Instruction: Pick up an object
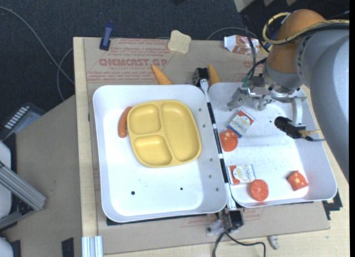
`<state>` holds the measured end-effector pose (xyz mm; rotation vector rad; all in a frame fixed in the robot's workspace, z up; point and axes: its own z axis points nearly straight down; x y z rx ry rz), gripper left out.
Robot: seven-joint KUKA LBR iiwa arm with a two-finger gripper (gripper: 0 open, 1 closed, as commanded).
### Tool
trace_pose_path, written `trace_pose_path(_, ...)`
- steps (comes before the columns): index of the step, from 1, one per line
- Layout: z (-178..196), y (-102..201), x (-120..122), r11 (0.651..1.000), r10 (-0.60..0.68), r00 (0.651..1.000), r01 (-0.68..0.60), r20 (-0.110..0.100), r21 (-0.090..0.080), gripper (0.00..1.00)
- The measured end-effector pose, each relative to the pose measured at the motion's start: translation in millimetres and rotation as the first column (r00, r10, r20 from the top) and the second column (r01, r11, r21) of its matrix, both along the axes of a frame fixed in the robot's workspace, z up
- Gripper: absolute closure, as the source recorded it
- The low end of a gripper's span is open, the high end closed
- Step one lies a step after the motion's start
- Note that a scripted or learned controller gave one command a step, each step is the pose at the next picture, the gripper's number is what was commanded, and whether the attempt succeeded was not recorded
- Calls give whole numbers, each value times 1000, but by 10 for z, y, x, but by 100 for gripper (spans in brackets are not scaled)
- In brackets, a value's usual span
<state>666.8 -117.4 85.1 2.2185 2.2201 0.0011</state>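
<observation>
Note that the tool (249,96) hangs over the far end of the right bin (316,164), at about 12 o'clock within it, with the arm (310,45) crowding in from 3 o'clock. You cannot tell from this view how far the tool is open, and nothing is visible in its grip. The nearest candidate is the small carton (241,122), lying just beside the tool toward 6 o'clock, with a red tomato piece (228,140) touching or nearly touching its lower left corner. Expect three risks. First, a descent from the present position probably lands short of the carton and closes on bare bin floor. Second, the carton lies flat, so the tool may slide over it rather than grip it. Third, contact may push the carton into the tomato piece or against the divider between the bins. A second carton (242,173), a tomato slice (258,190) and a red block (298,180) lie well apart toward 6 o'clock. The yellow tray (165,132) occupies the left bin (111,161).
</observation>
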Motion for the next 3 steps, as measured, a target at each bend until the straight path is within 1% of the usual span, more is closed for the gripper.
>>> trace_pose_path(1,107,7,9,1000,1,1000,-1,3,-2,100)
trace_pose_path(2,1011,307,-567,1000,1,1000,-1,-1,2,100)
trace_pose_path(3,997,305,-576,1000,0,1000,0,-4,2,0)
